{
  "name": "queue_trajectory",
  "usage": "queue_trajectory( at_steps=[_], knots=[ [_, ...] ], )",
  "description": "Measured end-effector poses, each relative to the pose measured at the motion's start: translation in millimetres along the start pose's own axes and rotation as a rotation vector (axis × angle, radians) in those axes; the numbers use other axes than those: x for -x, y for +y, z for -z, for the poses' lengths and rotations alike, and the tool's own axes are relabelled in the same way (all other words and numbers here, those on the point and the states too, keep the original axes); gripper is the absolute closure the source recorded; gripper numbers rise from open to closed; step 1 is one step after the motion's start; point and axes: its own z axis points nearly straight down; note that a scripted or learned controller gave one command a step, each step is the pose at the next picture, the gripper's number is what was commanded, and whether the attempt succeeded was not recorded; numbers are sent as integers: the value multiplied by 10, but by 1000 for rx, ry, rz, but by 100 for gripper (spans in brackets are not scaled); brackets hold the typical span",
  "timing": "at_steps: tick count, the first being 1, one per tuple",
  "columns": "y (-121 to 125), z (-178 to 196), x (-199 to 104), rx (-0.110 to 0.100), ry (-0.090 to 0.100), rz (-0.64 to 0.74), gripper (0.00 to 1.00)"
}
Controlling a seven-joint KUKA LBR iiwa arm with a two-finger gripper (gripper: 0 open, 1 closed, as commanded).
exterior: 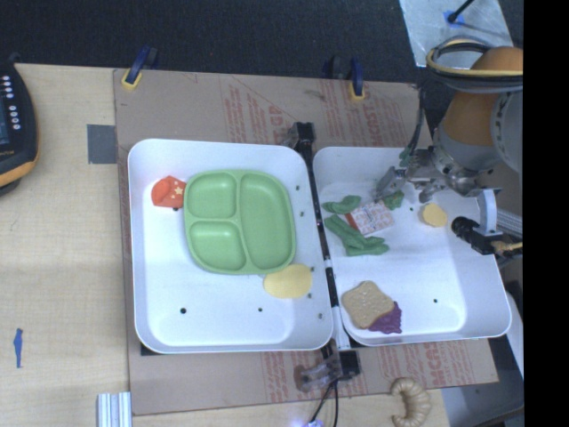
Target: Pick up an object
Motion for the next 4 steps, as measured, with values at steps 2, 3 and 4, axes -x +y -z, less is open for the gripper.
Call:
queue_trajectory(
  at_steps=[2,3,4],
  knots=[
    [208,-28,-175,-4,0,-1,100],
    [-22,449,-279,-8,3,-8,100],
    [-326,1125,-836,-6,4,-2,100]
  ],
)
